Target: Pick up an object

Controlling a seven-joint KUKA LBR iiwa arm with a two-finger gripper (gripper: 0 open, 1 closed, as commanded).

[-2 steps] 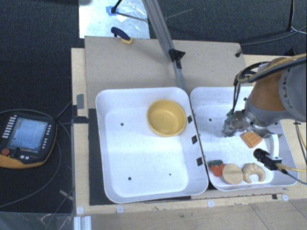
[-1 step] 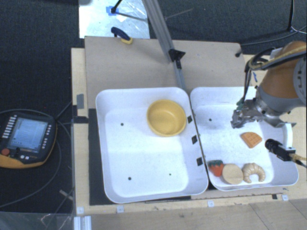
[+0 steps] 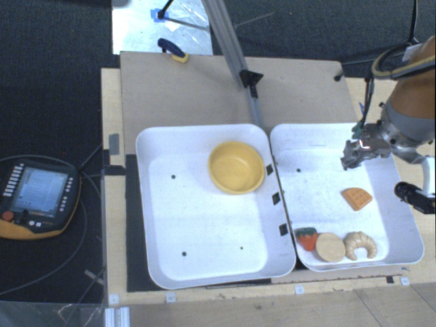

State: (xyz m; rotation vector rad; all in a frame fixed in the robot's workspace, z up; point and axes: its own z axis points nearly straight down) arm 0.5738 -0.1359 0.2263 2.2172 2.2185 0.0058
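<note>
The gripper (image 3: pixel 355 152) hangs over the right bin (image 3: pixel 306 148); the orange cracker (image 3: pixel 356 198) lies just below it toward the camera; finger spread I cannot tell.

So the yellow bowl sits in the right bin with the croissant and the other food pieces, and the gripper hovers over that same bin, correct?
Not quite. The camera view shows the yellow bowl in the left bin, alone near its upper right corner. The croissant and the other food pieces do lie in the right bin, and the gripper is above that bin's upper right part.
</note>
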